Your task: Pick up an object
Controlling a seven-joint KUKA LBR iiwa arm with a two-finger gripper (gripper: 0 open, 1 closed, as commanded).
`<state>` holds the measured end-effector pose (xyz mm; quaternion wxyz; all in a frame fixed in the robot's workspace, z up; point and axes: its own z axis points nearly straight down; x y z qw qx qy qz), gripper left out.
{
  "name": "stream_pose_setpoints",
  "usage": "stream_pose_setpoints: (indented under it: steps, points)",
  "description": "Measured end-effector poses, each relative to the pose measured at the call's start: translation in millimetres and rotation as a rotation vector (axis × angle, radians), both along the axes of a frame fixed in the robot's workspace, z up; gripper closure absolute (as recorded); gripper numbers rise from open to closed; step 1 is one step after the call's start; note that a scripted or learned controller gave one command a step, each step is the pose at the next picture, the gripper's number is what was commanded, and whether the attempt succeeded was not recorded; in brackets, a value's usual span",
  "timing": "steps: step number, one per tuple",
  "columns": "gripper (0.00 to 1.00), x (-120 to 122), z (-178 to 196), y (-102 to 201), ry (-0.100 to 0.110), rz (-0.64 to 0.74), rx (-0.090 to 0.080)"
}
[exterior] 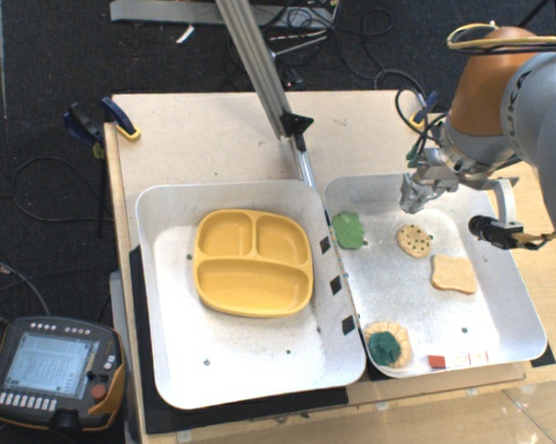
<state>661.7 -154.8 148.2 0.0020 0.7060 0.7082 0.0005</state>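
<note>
Pale bench mid-frame, two white bins side by side; left bin bearing a yellow divided plate, long axis left-right; right bin with toast slice, green lump, spotted cookie; gripper above the cookie, jaw state cannot tell.

You see the gripper poised over the right bin just above a cookie, with a yellow plate in the left bin.
</note>
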Motion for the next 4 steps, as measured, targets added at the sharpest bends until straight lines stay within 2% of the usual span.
stream_pose_setpoints:
  steps: [1, 2, 3, 4]
  points:
    - [1.0, 1, 44, 3, -0.003, -0.001, 0.001]
    - [1.0, 7, 105, 10, -0.006, 0.001, 0.0]
    - [1.0, 8, 107, 10, 0.0, 0.0, 0.002]
    - [1.0, -2, 98, 64, 0.006, 0.004, 0.004]
